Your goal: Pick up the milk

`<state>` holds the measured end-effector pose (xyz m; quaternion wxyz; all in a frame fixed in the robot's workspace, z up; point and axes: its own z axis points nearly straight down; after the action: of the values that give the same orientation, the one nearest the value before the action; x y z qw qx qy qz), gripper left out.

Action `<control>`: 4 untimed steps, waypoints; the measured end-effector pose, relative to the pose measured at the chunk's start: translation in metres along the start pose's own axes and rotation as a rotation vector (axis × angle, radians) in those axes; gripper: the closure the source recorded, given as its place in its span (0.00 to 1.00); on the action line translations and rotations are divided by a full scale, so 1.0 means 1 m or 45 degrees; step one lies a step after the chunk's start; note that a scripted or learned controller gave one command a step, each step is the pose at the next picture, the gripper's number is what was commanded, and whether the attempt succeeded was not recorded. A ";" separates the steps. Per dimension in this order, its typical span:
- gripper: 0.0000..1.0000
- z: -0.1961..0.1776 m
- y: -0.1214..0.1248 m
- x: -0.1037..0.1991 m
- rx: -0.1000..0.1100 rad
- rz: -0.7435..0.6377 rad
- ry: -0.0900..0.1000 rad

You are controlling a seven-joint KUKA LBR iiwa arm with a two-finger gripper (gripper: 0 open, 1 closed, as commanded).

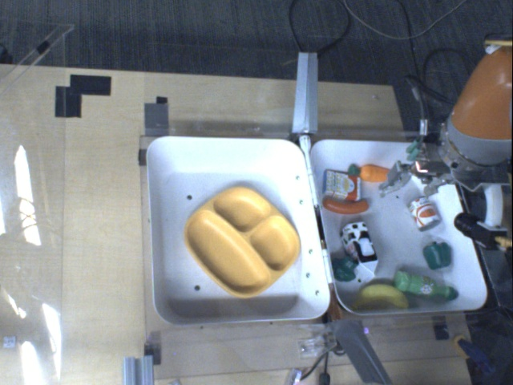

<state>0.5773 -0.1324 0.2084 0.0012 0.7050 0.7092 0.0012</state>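
Crowding the milk (358,241), a dark-green toy (345,270) stays indistinct.

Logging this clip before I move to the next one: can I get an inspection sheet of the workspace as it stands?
Surface: light wooden bench bearing the left bin and right bin.
Job's things: milk, a cow-patterned carton, lying mid right bin, untouched.
Clutter: yellow divided dish in left bin; juice box, carrot, sausage, can, green pepper, green bottle, banana in right bin.
Grippers: pincer at the right bin's far edge, near the carrot.
Cables: black cables looping beyond the bench.
Surroundings: dark floor.
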 end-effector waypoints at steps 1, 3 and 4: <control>0.00 0.092 -0.083 0.037 -0.026 0.347 0.003; 0.00 0.099 -0.074 0.045 -0.062 0.205 -0.004; 1.00 0.083 -0.067 0.051 -0.084 0.194 0.010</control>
<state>0.5102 -0.0816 0.1249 0.0215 0.7565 0.6531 0.0274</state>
